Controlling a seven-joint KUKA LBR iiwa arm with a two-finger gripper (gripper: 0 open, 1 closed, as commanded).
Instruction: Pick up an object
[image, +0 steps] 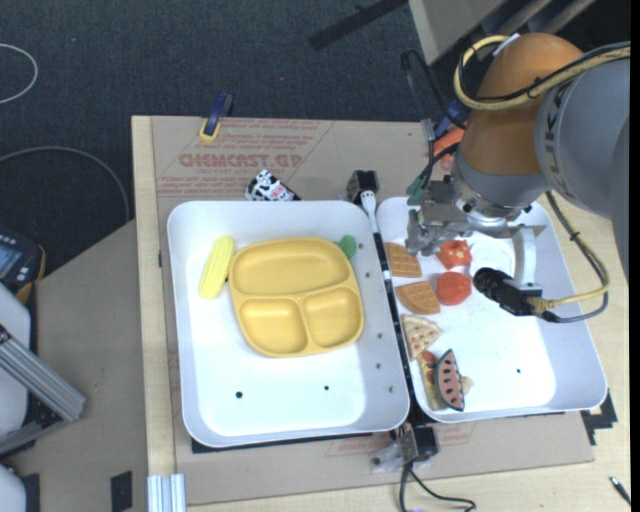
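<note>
My gripper (432, 228) hangs low over the far left part of the right bin (560, 385), under the grey and orange wrist. Just below and beside it lie a brown toast piece (403, 262), a red tomato (455, 253) and a second red tomato (454, 288). Nearer the front lie another brown piece (419, 297), a pizza slice (420, 331) and a watermelon slice (449, 380). The wrist hides the fingertips, and nothing shows between them.
The left bin (200, 380) holds a yellow divided plate (297, 293), a yellow corn cob (216, 266) and a small green item (347, 244). A black-and-white object (270, 187) and a clamp (212, 118) sit on the board behind. Cables trail across the right bin.
</note>
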